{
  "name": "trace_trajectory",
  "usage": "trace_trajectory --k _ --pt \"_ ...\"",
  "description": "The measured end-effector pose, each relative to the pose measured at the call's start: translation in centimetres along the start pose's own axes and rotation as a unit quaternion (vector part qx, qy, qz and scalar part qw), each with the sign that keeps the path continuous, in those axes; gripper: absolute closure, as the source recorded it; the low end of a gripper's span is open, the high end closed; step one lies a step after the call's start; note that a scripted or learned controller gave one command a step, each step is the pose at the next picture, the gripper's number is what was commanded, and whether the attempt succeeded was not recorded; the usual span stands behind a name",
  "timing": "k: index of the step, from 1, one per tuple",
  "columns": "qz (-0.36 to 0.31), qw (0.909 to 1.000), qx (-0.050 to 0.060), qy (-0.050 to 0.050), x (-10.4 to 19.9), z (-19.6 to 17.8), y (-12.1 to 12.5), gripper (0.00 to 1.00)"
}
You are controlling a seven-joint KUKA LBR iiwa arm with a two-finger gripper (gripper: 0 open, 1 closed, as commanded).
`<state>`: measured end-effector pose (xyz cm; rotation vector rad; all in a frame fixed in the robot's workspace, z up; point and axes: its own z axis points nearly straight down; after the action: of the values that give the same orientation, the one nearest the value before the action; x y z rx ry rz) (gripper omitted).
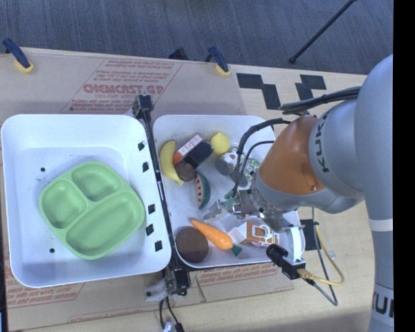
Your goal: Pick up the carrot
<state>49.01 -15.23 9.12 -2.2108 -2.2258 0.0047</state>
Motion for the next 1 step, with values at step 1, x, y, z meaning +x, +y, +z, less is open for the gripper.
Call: trace_trajectory --k 1 --pt "-0.001 1.0 0.0 0.001 5.97 0.03 -1.39 0.0"
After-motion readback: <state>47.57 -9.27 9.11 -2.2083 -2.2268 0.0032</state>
